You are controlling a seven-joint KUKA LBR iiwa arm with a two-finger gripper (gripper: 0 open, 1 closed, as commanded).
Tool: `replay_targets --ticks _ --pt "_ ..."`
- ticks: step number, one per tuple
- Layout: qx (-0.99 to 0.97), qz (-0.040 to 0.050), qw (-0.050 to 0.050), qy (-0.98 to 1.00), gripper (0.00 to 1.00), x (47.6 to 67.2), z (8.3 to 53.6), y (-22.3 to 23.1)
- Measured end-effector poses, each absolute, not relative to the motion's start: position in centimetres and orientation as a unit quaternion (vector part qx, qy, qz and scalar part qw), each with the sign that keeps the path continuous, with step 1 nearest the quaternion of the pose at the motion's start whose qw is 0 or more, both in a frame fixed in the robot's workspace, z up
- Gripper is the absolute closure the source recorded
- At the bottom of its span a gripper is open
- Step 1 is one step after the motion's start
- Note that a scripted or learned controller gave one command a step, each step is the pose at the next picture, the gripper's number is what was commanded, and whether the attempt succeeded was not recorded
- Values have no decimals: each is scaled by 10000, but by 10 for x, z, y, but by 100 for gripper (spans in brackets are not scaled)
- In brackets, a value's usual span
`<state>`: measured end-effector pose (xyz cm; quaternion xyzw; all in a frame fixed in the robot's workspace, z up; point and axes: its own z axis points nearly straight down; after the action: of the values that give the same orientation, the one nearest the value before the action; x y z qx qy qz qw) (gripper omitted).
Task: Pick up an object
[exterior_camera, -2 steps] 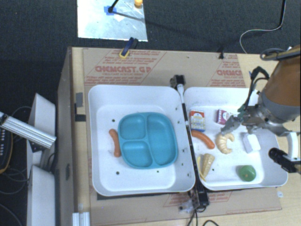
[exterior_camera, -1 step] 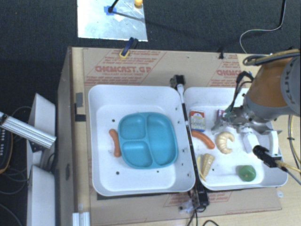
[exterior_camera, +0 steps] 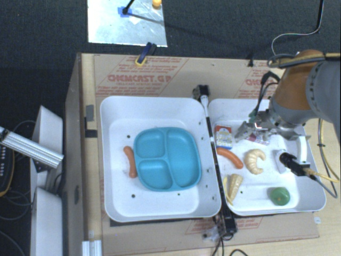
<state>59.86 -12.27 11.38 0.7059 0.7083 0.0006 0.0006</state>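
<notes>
My gripper [exterior_camera: 256, 131] hangs low in the back part of the right bin [exterior_camera: 314, 196], under the grey arm with its orange band. Just left of it lies a small red and white packet [exterior_camera: 222, 134]. In front of it a pale croissant [exterior_camera: 256, 160] lies on the bin floor, with an orange sausage [exterior_camera: 229, 157] to the croissant's left. A yellowish wedge [exterior_camera: 234, 186] and a green round fruit [exterior_camera: 279, 196] rest near the bin's front wall. Something small and pinkish [exterior_camera: 262, 139] shows right beneath the gripper; what it is I cannot make out.
The left bin [exterior_camera: 114, 143] holds a blue divided plate [exterior_camera: 166, 158] and a second orange sausage [exterior_camera: 130, 161] beside the plate's left edge. A ridge [exterior_camera: 211, 153] separates the two bins. Behind the bench a metal sheet [exterior_camera: 112, 20] lies on the dark floor.
</notes>
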Motion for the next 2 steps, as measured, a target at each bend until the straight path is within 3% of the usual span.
replay_targets --ticks 1,2 --pt "7054 15 24 7088 0 607 199 -114" --pt "7066 0 10 7076 0 604 177 -132"
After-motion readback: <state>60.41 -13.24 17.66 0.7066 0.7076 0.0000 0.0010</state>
